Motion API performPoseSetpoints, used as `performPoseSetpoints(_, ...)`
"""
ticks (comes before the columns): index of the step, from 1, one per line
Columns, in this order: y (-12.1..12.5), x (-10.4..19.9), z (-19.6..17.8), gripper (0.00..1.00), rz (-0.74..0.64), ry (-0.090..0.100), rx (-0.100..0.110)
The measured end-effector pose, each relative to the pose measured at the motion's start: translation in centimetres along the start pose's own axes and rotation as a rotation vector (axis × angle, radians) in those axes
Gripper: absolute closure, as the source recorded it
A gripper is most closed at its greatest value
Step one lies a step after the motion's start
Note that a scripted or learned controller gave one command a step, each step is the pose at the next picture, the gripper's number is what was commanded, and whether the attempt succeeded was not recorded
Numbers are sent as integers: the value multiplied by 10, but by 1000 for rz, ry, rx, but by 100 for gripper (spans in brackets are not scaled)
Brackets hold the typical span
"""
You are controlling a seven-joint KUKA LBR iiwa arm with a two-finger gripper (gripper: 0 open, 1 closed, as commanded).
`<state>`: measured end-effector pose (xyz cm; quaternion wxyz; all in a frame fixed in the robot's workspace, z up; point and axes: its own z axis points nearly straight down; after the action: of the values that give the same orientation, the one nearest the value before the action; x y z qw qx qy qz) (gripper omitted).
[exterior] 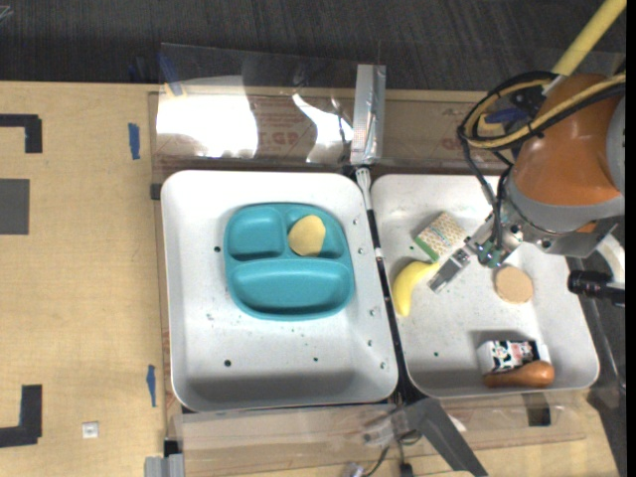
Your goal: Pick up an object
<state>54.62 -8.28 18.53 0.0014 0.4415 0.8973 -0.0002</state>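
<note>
My gripper [449, 269] hangs low over the middle of the right bin [566, 361], reaching in from the orange-banded wrist at the right. Its tip lies just right of a yellow banana [406, 285] and just below a small patterned box [440, 235]. A round tan biscuit [514, 285] lies to the gripper's right. Nothing shows as held.
A black-and-white carton [511, 352] and a brown sausage shape [521, 374] lie at the right bin's front. The left bin [199, 356] holds a teal divided plate [288, 288] with a yellow lump [307, 235] in its upper right compartment. Cables loop above the wrist.
</note>
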Motion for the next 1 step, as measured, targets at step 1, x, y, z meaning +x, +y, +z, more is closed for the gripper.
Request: performPoseSetpoints(1, 42, -62, 16, 0, 303, 0, -1)
